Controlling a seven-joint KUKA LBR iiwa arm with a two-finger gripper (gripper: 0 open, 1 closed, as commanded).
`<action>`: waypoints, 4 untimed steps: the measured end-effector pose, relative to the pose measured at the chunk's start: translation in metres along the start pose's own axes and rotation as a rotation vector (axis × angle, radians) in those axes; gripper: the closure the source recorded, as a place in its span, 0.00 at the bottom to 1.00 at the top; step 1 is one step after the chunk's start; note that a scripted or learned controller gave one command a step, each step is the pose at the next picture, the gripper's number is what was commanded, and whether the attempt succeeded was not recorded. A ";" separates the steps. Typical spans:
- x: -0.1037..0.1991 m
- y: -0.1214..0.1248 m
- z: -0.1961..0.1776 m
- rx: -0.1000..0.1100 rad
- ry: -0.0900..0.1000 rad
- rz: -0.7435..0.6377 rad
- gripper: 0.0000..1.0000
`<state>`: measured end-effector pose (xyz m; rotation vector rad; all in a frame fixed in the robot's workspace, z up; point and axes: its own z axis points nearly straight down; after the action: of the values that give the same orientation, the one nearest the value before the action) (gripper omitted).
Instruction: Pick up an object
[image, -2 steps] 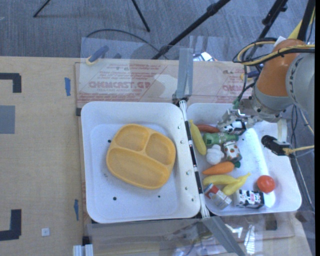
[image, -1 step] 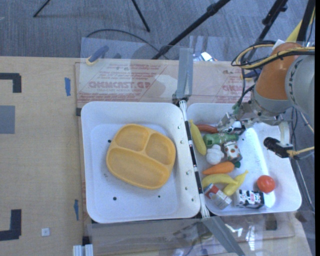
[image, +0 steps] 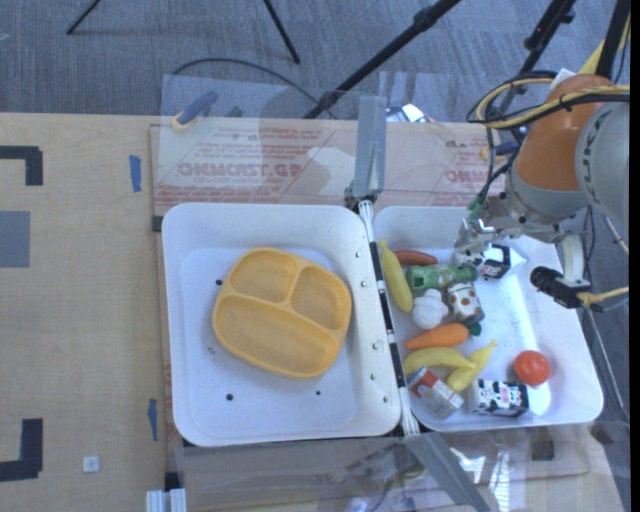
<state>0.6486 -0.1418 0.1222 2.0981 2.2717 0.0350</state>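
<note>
My gripper (image: 477, 238) hangs over the far part of the right bin (image: 585, 400), below the orange band of the arm (image: 555, 150). Just beneath and beside it lie a black-and-white cow-pattern piece (image: 493, 262), a green toy (image: 447, 276) and a red sausage (image: 416, 258). Nothing shows between the fingers. A yellow banana (image: 396, 280), a white egg (image: 429, 312), a small patterned carton (image: 462, 300), a carrot (image: 437, 337), a yellow pepper-like toy (image: 450, 360), a red tomato (image: 532, 367) and a cow-pattern box (image: 499, 397) lie in the same bin.
The left bin (image: 200, 400) holds a yellow divided plate (image: 282, 312). A ridge (image: 382, 330) separates the two bins. A clear plastic sheet (image: 260, 165) and a metal post (image: 370, 150) stand behind them. Cables (image: 580, 290) hang at the right.
</note>
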 end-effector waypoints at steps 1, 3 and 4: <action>-0.010 0.004 -0.078 0.047 0.017 0.074 1.00; -0.057 -0.048 0.025 0.045 0.021 0.031 0.00; 0.023 -0.058 0.032 0.045 0.023 -0.067 0.00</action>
<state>0.5910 -0.1241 0.0866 2.0511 2.3761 0.0053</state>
